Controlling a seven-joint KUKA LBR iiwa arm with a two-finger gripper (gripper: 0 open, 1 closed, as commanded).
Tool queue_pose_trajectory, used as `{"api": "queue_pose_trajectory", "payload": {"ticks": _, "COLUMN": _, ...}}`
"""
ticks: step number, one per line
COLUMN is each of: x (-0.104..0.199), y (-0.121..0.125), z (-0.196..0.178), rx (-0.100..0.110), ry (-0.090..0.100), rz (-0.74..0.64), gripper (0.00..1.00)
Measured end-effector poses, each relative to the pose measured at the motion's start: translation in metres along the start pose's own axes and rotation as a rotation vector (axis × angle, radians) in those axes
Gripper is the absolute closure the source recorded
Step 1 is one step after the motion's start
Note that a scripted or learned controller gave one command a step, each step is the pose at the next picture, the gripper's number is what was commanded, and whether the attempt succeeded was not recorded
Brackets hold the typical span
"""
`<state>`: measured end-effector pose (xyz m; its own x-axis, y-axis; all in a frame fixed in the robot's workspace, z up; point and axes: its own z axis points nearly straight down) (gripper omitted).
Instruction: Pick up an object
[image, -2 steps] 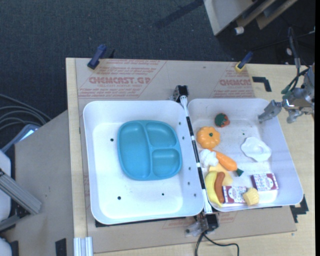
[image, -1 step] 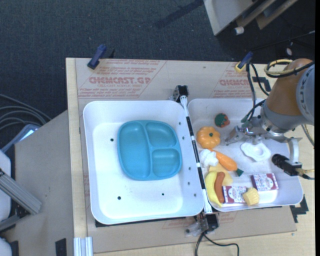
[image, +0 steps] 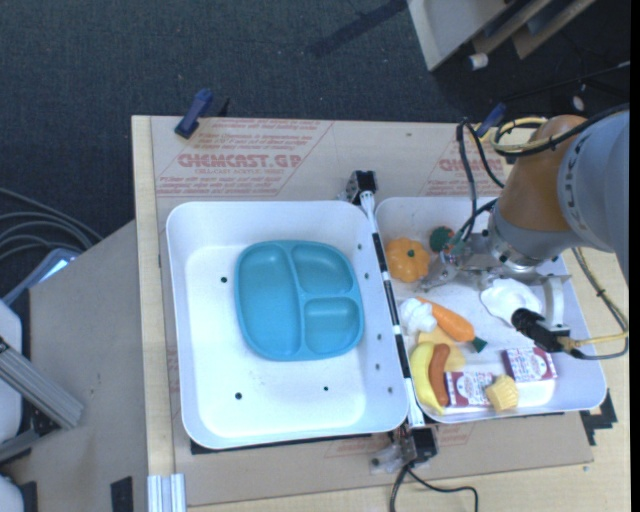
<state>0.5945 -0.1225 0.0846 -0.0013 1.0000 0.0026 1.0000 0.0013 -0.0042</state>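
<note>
The right bin (image: 580, 398) holds several toy foods. An orange pumpkin-like piece (image: 408, 258) lies at its far left, with a small green piece (image: 441, 238) beside it. A carrot (image: 452, 321) and a white piece (image: 418, 316) lie in the middle. A banana (image: 430, 372), a yellow corn piece (image: 503, 393) and two small cartons (image: 465, 388) (image: 530, 365) lie along the front. My gripper (image: 468, 258) is low in this bin, just right of the pumpkin and the green piece. I see nothing held in it.
The left bin (image: 200, 250) holds a blue divided plate (image: 300, 298). A black clip (image: 362, 184) sits at the far end of the wall between the bins. The grey arm with its orange band (image: 535, 190) covers the right bin's far right part, and cables trail beside it.
</note>
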Motion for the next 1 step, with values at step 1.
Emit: {"api": "queue_pose_trajectory", "payload": {"ticks": 1, "x": 0.006, "y": 0.0724, "z": -0.0009, "rx": -0.005, "ry": -0.003, "rz": 0.0, "gripper": 0.0}}
